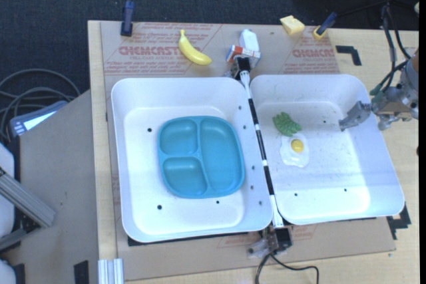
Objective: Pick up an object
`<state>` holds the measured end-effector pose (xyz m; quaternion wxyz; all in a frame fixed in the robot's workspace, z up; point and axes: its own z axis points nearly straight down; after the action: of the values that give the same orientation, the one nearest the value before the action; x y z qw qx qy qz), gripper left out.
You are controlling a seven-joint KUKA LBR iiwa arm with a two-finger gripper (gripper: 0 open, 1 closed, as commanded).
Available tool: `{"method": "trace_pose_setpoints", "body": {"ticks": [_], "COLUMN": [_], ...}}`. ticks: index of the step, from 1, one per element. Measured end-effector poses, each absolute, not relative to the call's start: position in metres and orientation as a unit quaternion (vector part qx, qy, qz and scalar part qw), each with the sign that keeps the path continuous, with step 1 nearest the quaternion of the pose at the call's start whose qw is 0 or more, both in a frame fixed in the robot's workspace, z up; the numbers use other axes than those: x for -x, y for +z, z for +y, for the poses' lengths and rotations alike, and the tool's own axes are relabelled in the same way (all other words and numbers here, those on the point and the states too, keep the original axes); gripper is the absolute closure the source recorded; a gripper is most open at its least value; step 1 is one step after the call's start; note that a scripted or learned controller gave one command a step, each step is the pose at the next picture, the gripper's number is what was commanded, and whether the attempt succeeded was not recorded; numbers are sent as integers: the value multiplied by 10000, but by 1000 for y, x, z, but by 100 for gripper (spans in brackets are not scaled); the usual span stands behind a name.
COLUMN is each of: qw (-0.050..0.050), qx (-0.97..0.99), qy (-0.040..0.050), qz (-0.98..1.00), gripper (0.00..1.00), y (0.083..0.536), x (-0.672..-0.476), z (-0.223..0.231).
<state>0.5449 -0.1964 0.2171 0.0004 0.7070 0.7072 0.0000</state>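
Right bin (373,163) holds fried egg (295,149), green item (286,122); jaws (353,116) at frame edge, state unclear.

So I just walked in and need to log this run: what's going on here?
A robot arm reaches in from the right, its gripper over the right bin's far edge. It holds nothing yet. A green toy and a fried egg toy lie in that bin. A blue divided plate sits in the left bin.
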Motion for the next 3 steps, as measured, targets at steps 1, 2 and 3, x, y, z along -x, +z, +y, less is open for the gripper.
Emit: {"method": "trace_pose_setpoints", "body": {"ticks": [1,2,3], "qw": [-18,-15,8], "qx": [-7066,-7066,-7072], "qy": [-6,-2,3], "qz": [7076,7076,7070], "gripper": [0,0,100], "y": [111,84,95], "x": [-560,-576,-577], "z": [-137,-92,-93]}}
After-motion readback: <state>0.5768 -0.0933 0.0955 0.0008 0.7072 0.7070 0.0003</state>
